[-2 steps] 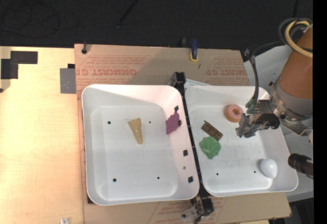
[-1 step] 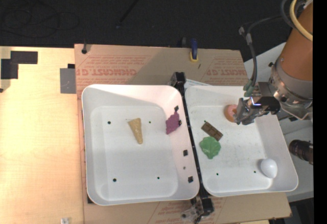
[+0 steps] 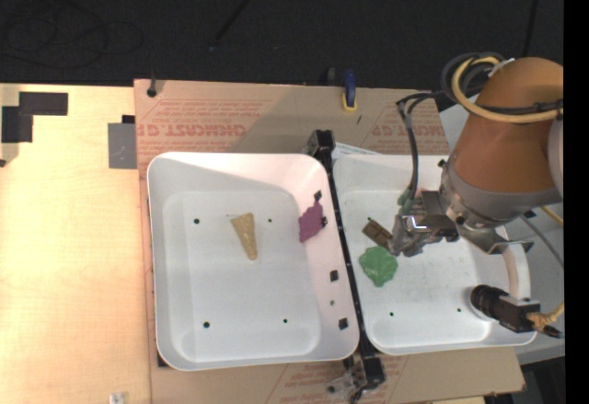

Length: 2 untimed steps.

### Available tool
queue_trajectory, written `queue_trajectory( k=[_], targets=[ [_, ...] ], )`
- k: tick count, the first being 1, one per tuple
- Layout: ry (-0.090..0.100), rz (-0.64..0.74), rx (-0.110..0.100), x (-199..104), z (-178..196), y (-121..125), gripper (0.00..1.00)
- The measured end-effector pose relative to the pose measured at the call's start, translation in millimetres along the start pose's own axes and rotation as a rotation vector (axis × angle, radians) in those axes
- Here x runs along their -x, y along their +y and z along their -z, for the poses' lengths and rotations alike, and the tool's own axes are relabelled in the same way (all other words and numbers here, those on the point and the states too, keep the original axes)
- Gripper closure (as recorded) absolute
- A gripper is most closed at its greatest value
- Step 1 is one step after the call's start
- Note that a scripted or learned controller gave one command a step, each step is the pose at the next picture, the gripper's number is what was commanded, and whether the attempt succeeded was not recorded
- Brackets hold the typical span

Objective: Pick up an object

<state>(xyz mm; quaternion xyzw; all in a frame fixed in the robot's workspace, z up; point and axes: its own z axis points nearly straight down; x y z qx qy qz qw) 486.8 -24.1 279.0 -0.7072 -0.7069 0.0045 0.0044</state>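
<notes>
The gripper (image 3: 411, 232) hung low over the right bin (image 3: 433, 324), just above and beside a green lump (image 3: 377, 265) lying on the bin floor, with a small brown piece (image 3: 374, 231) close to its left; whether it was open or closed I could not tell. In the left bin (image 3: 184, 328) a tan wedge (image 3: 245, 235) lay near the middle, and a purple object (image 3: 312, 222) rested against the right wall.
</notes>
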Motion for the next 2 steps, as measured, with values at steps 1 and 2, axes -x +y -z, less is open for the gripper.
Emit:
queue_trajectory(
  k=[1,2],
  targets=[
    [0.0,-0.001,0.005,1.5,15.4,0.3,1.0],
    [0.0,-0.002,0.001,2.2,24.4,0.1,1.0]
  ],
)
